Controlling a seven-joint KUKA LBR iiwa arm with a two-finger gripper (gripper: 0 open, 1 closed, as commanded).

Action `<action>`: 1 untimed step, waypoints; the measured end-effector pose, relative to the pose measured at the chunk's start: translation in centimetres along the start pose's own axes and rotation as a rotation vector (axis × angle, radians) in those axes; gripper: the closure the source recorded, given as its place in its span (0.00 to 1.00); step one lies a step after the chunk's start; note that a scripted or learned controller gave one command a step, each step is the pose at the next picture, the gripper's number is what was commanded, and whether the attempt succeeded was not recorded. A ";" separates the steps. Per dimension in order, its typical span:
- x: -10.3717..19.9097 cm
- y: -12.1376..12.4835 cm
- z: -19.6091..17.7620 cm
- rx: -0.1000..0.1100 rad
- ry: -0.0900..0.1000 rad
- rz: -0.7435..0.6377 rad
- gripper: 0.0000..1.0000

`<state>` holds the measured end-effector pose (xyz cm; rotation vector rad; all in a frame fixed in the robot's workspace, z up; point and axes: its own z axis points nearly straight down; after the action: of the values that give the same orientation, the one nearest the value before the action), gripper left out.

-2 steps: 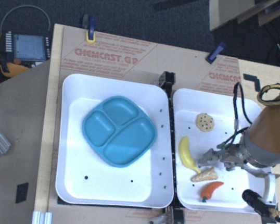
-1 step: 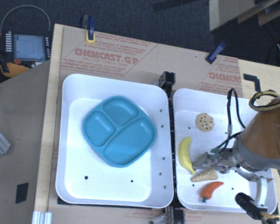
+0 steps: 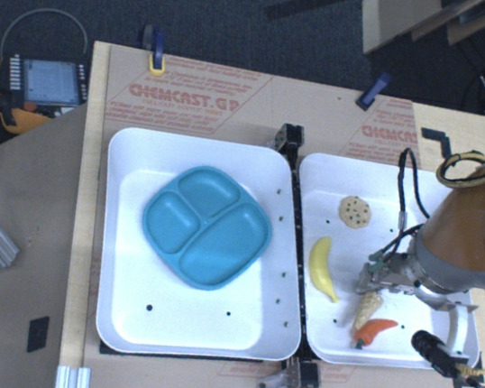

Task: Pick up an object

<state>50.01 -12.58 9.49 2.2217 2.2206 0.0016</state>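
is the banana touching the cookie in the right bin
Apart. The camera view shows bare white bin floor between the banana and the cookie, which lies farther back.

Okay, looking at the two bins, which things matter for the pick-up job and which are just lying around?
Part of the job:
gripper
corn cob just under it
chili pepper
banana
cookie

Just lying about:
blue divided plate
left bin
clamps at the bench edge
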 end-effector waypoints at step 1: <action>-0.5 -0.1 -4.3 -0.004 -0.003 0.000 1.00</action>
<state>49.91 -13.05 13.83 2.2179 2.2177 0.0027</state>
